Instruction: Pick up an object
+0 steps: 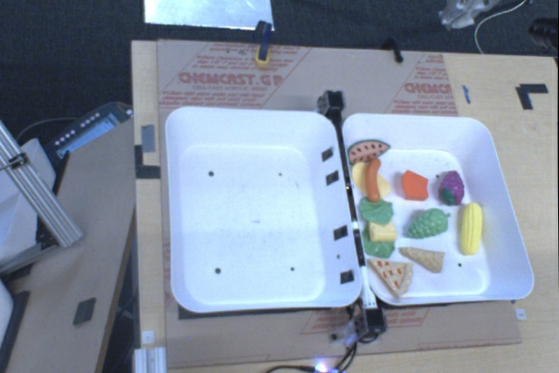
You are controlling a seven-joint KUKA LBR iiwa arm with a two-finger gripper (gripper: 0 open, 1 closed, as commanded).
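Two white bins (pixel 262 135) sit on a cardboard-topped bench (pixel 227 74) over dark carpet (pixel 70 13).

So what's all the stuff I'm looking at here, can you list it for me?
Left bin: one, white, left half of the bench.
Right bin: one, white, beside it, holding the toy food.
Watermelon slice: one, red and green, right bin's far left corner.
Sausage: one, orange-red, just below the watermelon slice.
Orange block: one, orange, bin's middle.
Purple grapes: one bunch, purple, right of the orange block.
Corn cob: one, yellow, right side.
Green grapes: one bunch, green, left of the corn cob.
Pizza slice: one, orange-red, near left corner.
Cardboard sheet: one, brown, under both bins.
Gripper: one, grey, top right, above the floor beyond the bench.
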